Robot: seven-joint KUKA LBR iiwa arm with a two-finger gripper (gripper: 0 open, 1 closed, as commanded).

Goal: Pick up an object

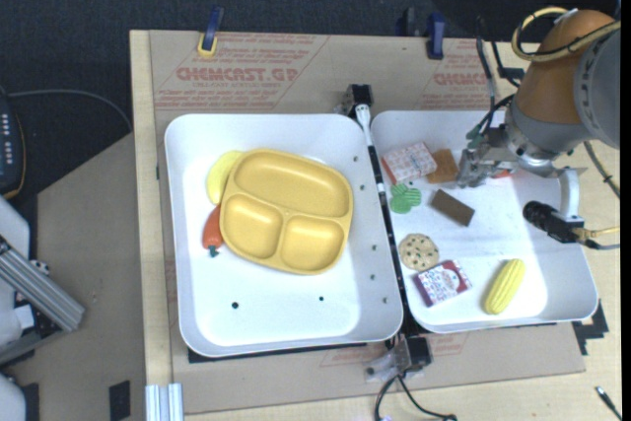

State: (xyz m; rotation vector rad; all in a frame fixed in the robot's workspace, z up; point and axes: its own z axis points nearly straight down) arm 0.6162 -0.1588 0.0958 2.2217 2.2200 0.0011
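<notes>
My gripper (pixel 471 171) hangs over the back of the right bin (pixel 552 306), just right of a tan cracker (pixel 443 166) and above a brown chocolate bar (pixel 453 207). A pink wafer pack (pixel 408 161), a green toy piece (pixel 404 199), a chocolate-chip cookie (pixel 419 251), a red snack packet (pixel 442 283) and a yellow corn cob (pixel 504 286) also lie in this bin. The fingers are too small and dark against the arm to read.
The left bin (pixel 197 301) bears a yellow sectioned plate (pixel 286 210), with a yellow banana-like piece (pixel 223 173) and an orange carrot (pixel 212 230) at its left side. A black cable connector (pixel 548 220) hangs by the arm over the right bin.
</notes>
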